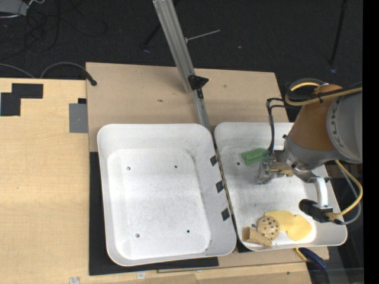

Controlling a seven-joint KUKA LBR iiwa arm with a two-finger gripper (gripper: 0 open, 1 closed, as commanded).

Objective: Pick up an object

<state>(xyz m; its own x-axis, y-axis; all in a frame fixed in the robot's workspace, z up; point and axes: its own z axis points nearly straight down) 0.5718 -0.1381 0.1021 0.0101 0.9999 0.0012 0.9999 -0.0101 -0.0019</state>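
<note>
While the green block (254, 155) lies in the right bin (237, 136), long axis running left-right, the claw (267, 173) hangs just beside it; its spread, I can't tell.

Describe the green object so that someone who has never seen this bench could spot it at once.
Find the right-hand white bin, the one the arm reaches into. In its upper half, just left of the hand, lies a small flat green piece. It is the only green thing there; the others, yellow discs and a brown perforated piece, cluster at the bin's bottom edge.
</note>
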